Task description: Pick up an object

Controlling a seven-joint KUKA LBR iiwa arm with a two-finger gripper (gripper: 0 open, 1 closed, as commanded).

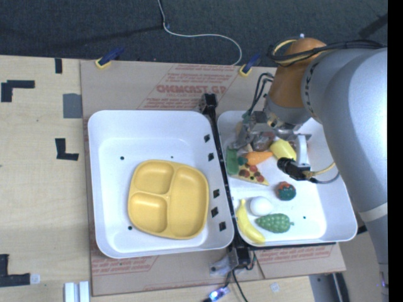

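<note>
The gripper (pixel 255 137) is down in the right bin (pixel 337 228), close to that bin's far left corner, over a tight cluster of toy food. Whether its fingers are wide or narrow cannot be told from here; the mechanism is a dark tangle against the items below it, and nothing is plainly seen between them.

Just beneath and beside the gripper lie an orange carrot-like piece (pixel 259 158), a green item (pixel 233 162) against the bin's left wall, a yellow piece (pixel 283 148) and a pizza slice (pixel 254 176). These sit touching or nearly so, which is the main risk: closing here could catch two at once, pinch an edge so the piece squirts out, or push everything against the wall.

Nearer the bin's front edge, a banana (pixel 247 222), a white egg (pixel 260 205), green grapes (pixel 274 222) and a small dark round fruit (pixel 286 191) lie more apart and look easier targets. The left bin (pixel 107 131) carries a yellow divided plate (pixel 169 198).
</note>
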